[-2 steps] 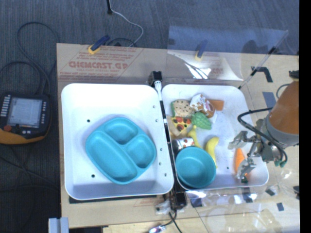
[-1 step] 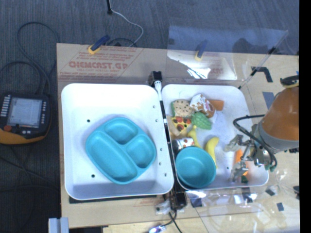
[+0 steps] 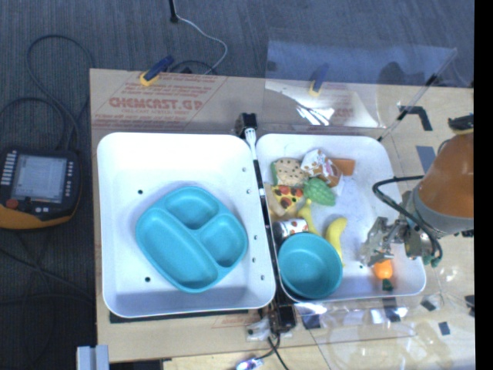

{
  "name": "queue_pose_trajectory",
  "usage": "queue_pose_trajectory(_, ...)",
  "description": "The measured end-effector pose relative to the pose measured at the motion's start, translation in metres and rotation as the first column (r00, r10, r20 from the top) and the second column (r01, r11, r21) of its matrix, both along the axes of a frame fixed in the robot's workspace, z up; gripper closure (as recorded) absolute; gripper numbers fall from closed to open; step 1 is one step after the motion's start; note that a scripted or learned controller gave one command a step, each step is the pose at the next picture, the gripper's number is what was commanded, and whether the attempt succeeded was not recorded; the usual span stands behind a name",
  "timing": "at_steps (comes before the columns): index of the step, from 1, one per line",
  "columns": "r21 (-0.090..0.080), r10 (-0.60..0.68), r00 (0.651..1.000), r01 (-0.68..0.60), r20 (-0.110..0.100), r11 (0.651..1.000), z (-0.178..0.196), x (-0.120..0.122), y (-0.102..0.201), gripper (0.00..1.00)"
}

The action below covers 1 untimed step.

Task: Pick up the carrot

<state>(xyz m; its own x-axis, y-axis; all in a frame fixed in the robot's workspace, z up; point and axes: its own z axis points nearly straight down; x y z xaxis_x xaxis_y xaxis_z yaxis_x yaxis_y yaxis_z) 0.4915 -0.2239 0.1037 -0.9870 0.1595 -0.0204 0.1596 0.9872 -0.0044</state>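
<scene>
On the worktop (image 3: 166, 102), the right bin (image 3: 385, 160) holds the carrot (image 3: 382, 270) near its front right corner — not yet lifted. The claw (image 3: 379, 241) hangs just above it; whether it is spread or pressed together I cannot tell — grasp and lift remain.

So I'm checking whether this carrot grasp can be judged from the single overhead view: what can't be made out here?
- Gripper: too small and blurred in the camera view to read its grip.
- Carrot: an orange piece beside the gripper; its upper end is hidden by the gripper, so contact is unclear.
- Arm: cut off at the right.
- Small can: partly hidden behind the blue bowl.
</scene>
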Motion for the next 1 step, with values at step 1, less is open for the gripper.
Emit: queue_pose_trajectory(1, 0.005, 0.083, 0.996, -0.083, -0.016, 0.997, 0.0228, -0.0057, 0.0009, 1.00)
